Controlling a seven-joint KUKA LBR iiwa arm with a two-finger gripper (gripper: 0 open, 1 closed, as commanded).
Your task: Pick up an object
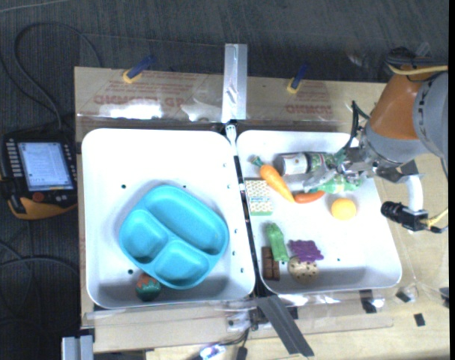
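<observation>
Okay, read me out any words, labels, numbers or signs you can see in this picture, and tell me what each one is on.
No text here can be read for certain.
Red lettering on the clear plastic sheet behind the bins: blurred.
Screen of the teach pendant: too small to read.
Small printed packet in the right bin: print too small.

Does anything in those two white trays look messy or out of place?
One thing: the blue divided tray sits askew in the left bin, with a small toy wedged at its lower edge. The right bin's toy food is scattered loosely.
</observation>
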